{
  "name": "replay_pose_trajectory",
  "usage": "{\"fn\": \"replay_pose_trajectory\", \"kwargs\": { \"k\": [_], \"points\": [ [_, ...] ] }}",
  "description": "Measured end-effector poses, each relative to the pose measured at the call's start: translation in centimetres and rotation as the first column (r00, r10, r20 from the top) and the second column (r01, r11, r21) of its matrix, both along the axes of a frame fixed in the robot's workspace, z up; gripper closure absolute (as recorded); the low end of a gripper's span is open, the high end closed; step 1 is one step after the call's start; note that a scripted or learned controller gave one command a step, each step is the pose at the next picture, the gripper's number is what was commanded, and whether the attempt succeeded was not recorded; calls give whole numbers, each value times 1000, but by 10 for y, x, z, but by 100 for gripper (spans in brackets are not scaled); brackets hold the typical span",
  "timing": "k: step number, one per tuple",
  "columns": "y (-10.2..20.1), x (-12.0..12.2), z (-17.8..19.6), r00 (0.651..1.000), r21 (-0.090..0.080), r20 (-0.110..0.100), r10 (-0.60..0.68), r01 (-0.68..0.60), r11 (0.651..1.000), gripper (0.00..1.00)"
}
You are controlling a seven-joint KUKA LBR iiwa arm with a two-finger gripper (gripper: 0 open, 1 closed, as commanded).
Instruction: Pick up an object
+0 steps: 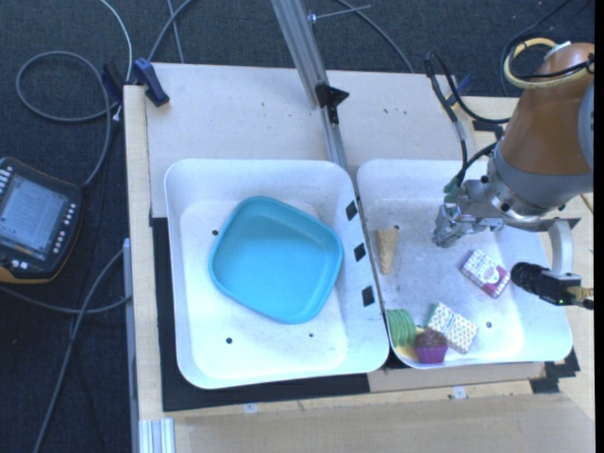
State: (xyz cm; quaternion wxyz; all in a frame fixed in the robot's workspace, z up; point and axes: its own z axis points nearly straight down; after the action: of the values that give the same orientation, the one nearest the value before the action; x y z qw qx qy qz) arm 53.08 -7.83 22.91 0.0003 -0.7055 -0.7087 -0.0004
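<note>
Gripper (447,232) hovered in right bin (415,182), finger state indiscernible; nothing lifted; cone (387,249), packet (484,272) awaited picking

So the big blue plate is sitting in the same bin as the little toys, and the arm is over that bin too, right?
Not quite. The camera view shows the blue plate alone in the left bin. The small toys, such as the pink packet and the purple piece, lie in the right bin. The arm's end effector is indeed over that right bin.
</note>
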Motion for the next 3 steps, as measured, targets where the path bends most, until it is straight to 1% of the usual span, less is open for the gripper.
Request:
{"fn": "replay_pose_trajectory", "kwargs": {
  "k": [1,3],
  "points": [
    [45,31,11,1000,0,1,0,0,1000,100],
    [126,98,-4,1000,0,0,-1,1,1000,100]
  ]
}}
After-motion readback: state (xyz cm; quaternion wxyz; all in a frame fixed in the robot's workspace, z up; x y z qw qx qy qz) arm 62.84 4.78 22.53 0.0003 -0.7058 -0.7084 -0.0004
